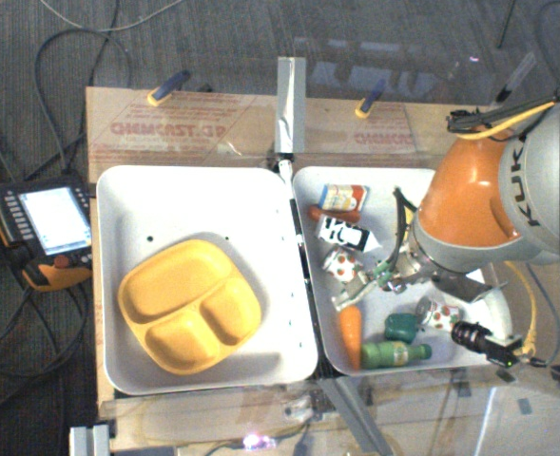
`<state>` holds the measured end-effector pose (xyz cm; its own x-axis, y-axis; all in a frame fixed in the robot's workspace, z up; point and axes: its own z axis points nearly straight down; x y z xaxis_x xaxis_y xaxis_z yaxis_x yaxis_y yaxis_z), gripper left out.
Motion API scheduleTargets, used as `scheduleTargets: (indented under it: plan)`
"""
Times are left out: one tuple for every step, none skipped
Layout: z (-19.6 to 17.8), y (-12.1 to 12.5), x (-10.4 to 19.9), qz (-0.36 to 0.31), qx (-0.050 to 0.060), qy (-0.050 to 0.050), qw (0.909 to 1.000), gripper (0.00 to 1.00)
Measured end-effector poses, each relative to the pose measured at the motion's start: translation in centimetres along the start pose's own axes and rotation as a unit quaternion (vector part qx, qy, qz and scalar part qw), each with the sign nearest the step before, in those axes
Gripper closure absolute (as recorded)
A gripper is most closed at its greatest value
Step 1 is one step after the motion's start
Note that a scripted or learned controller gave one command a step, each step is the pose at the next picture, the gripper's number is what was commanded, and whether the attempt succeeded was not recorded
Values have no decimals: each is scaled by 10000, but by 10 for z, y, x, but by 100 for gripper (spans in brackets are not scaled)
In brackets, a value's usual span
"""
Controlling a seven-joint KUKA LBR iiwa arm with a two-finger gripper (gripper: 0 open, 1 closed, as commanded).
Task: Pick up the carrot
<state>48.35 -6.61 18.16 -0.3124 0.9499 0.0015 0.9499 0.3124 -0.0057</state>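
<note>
From the camera view, the bench carries 2 white bins side by side: the left bin (108,255) holds a yellow divided tray (189,304), and the right bin (310,255) holds a scatter of small items. The carrot (351,335) lies near the front of the right bin, close to its left wall, running roughly near to far. Just to its right sit a green bottle (395,353) and a dark green cup (402,327); farther back are a red can (341,199) and a black-and-white piece (343,233). The grey and orange arm reaches in from the right, and the gripper (386,272) hangs over the middle of the bin, up and to the right of the carrot; whether it is spread or closed cannot be told, since the wrist hides much of it. Nothing appears to be held. The step in hand looks like the approach, with the grasp not yet made. The next move probably calls for shifting nearer and leftward, aligning across the carrot's narrow width, and descending without nudging the bottle.
</note>
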Motion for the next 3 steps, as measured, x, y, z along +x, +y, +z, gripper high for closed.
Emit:
scheduleTargets:
  plan:
    - [91,-8,-34,-477,-56,-14,9988,0]
    - [83,-6,-35,-472,-71,-17,9989,100]
    - [-2,16,40,-1543,-45,-26,9880,100]
